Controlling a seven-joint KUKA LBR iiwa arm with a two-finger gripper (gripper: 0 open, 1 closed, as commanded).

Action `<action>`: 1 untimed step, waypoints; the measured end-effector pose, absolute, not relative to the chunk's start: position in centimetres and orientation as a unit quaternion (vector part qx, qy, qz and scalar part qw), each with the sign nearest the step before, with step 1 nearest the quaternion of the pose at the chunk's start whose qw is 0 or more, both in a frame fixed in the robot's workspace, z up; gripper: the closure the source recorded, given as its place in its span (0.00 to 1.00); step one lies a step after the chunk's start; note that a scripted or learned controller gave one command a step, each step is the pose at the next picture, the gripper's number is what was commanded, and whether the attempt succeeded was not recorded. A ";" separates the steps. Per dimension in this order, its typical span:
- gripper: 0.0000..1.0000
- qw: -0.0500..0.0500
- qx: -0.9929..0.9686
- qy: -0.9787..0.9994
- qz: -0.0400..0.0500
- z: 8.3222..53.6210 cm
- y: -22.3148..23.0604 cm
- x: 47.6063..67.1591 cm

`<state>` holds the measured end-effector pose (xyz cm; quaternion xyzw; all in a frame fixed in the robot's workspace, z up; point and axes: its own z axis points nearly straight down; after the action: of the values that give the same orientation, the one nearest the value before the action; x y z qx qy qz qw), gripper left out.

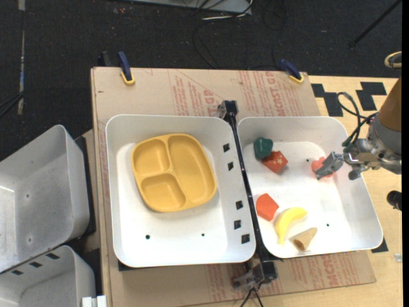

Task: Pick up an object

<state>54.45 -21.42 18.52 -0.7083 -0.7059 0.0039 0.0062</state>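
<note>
The pincer (327, 165) sits low over the right edge of the right bin (345, 130), reaching in from the right. Its grey fingers point left and rest against a small red object (318, 166); whether they are closed on it cannot be told from this angle.

Contents of the right bin:
- A green object (262, 147) near the upper left, touching a red block (276, 162) just below and right of it.
- An orange-red piece (266, 206) lower down, near the left wall.
- A yellow banana (289, 222) just right of it.
- A tan cone (305, 238) beside the banana's lower end.

The left bin (128, 235) holds a yellow divided plate (173, 171). Both bins rest on the surface (172, 88).
</note>
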 end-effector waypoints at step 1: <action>0.00 0.000 -0.707 -0.707 0.000 19.4 -21.4 54.8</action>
<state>54.80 -21.35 19.37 -0.7068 -0.7074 0.0002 -0.0002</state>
